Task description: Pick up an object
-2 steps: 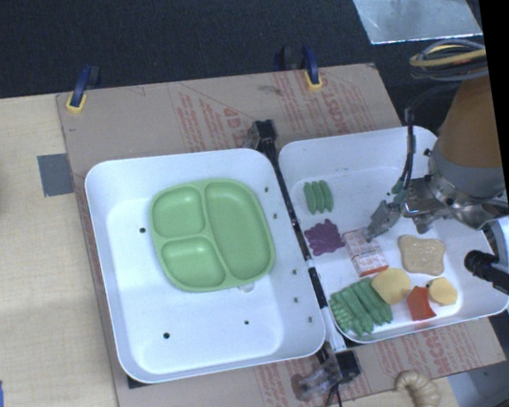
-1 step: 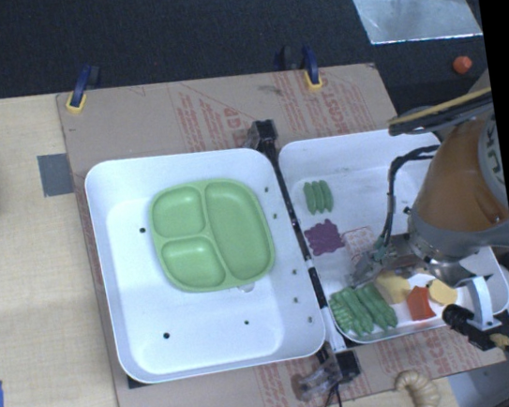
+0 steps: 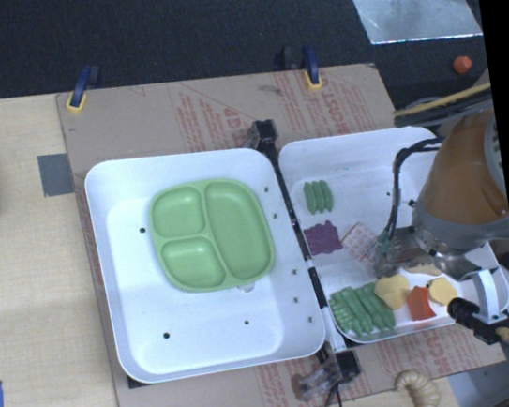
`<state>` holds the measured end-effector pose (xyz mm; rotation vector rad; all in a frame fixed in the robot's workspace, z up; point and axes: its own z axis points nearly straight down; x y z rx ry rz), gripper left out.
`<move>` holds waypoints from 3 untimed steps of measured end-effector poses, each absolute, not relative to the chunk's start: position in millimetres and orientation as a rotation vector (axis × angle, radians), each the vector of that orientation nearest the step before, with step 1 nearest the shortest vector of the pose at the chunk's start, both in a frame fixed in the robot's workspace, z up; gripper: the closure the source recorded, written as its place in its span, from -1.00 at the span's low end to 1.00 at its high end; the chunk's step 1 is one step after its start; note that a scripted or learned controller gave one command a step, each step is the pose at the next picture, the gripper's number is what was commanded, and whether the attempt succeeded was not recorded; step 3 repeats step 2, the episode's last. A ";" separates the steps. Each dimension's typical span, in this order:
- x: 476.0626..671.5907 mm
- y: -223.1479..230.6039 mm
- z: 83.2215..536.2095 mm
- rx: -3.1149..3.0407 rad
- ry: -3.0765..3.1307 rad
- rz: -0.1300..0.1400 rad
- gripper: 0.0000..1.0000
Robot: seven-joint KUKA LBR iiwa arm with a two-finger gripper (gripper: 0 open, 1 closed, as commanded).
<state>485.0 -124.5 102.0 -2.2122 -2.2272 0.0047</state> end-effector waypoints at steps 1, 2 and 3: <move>484.9 -124.4 101.6 -2.212 -2.228 0.005 -1.00; 539.0 -154.9 93.2 -2.218 -2.231 -0.004 -1.00; 539.0 -154.9 93.2 -2.218 -2.231 -0.004 -1.00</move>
